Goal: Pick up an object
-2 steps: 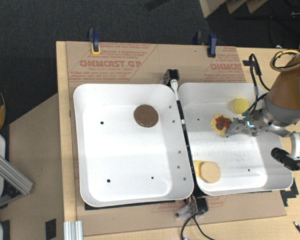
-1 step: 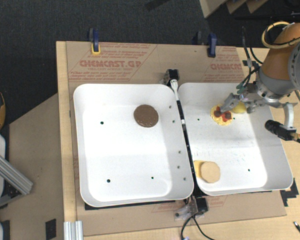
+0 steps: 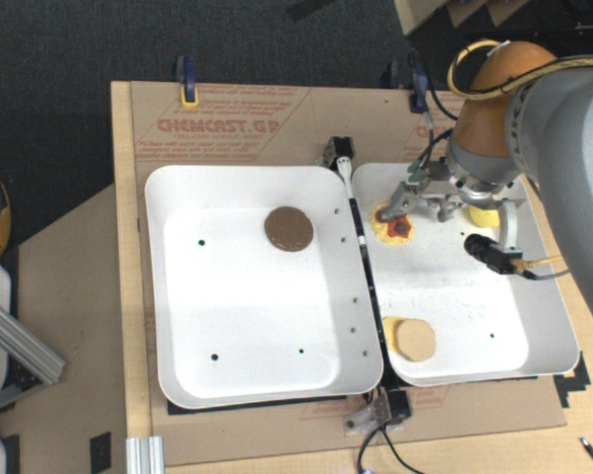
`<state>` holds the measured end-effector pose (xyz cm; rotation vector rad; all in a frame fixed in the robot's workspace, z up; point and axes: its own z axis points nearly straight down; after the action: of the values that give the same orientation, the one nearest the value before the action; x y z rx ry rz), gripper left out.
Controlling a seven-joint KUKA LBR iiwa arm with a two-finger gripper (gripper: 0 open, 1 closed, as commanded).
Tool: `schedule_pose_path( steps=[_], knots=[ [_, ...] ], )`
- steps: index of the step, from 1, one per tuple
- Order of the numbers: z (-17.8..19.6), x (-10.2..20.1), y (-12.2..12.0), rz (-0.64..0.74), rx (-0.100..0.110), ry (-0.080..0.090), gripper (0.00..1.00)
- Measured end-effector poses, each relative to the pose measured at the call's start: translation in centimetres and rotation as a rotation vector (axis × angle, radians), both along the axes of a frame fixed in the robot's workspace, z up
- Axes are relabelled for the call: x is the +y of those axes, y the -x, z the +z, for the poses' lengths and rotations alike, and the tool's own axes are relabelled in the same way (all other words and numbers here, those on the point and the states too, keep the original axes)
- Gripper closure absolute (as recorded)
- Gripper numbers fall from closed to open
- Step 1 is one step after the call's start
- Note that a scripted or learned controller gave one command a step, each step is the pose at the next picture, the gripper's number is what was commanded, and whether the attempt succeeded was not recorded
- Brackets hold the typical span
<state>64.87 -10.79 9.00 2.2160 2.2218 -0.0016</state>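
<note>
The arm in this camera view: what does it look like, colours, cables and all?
A bulky grey arm with an orange band above the wrist and a yellow cable loop beside it. Its metallic grey end effector carries dark cables, and a black cylindrical part hangs from the wrist on a thin cable.

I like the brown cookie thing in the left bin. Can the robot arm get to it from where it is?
Probably yes. The brown disc lies alone in the left bin with nothing over it. The gripper hangs above the right bin; just the low divider lies between.

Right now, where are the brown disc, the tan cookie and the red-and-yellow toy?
brown disc (image 3: 290,229), camera view, centre of its top.
tan cookie (image 3: 414,340), camera view, middle of its face.
red-and-yellow toy (image 3: 394,228), camera view, its red centre.
</note>
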Motion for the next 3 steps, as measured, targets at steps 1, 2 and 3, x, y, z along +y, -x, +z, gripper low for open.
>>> schedule_pose_path(
  steps=[1,2,3],
  knots=[
    [0.1,-4.6,-0.6,-0.004,-0.006,-0.004,0.00],
    [-0.4,-3.0,-1.9,0.000,-0.004,-0.001,0.00],
    [-0.5,-5.9,-0.1,-0.005,0.004,-0.003,0.00]
  ],
)
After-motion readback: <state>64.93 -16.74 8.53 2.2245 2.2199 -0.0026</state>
